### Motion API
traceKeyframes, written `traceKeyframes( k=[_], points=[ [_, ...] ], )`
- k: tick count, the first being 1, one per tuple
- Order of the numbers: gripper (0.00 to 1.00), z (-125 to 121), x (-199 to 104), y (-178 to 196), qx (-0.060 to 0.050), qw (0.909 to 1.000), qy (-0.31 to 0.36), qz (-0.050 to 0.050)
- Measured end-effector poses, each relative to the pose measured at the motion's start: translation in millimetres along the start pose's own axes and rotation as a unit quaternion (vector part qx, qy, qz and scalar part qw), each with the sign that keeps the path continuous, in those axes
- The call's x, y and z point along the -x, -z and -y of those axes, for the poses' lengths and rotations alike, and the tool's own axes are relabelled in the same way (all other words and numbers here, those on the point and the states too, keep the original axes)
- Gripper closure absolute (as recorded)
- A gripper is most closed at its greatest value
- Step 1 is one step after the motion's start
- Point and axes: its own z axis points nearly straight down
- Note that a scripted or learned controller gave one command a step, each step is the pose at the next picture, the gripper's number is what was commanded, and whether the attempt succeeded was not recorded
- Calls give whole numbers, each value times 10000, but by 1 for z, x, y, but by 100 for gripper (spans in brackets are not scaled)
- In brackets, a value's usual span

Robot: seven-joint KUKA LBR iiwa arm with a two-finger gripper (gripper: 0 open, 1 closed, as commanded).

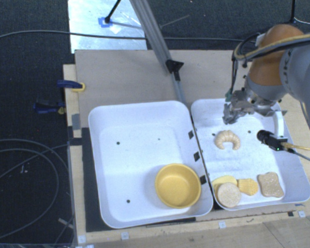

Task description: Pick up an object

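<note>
- Tool (231, 113): upper right of frame, above the far end of the right bin (303, 183); whether released or clenched cannot be told.
- Croissant (227, 139): right bin, just below the tool, apart from it; likeliest pick.
- Risk: its curved shape may roll or slip out of a pinch placed off centre.
- Flat pieces: round cracker (228, 195), ridged chip (247, 186), toast slice (270, 185), clustered at lower right; a descent there may catch an edge and scatter them.
- Yellow bowl (178, 185): left bin (105, 118), well apart.
</note>
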Motion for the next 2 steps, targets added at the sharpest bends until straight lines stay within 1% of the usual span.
traceKeyframes(
  k=[1,2],
  points=[
    [100,-11,6,55,18,10000,21,2],
    [100,-13,6,107,18,10000,22,1]
  ],
)
